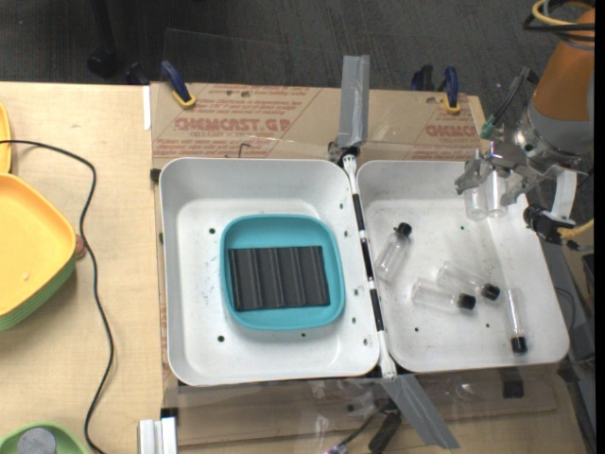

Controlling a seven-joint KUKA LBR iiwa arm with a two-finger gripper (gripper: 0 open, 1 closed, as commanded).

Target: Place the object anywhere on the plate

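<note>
The end effector point(492, 192) is hovering over the right bin point(539, 343) at its far edge, gripping a clear plastic vial point(489, 197) that is hanging upright between its fingers. Below it, more clear, black-capped vials point(444, 294) are lying scattered. Well off to its left, the teal plate point(282, 233) is sitting in the left bin point(189, 253), bare white floor ringing it.

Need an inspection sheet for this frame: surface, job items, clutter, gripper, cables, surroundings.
Surface: two white bins, left bin, right bin, on cardboard.
Job's things: teal plate in the left bin, dark ribbed centre; clear vials with black caps loose in the right bin.
Clutter: nothing seen.
Gripper: gripper over the right bin's far corner; a clear vial seems to hang there, grip unclear.
Cables: black cable on the bench.
Surroundings: yellow plates, blue clamps.
</note>
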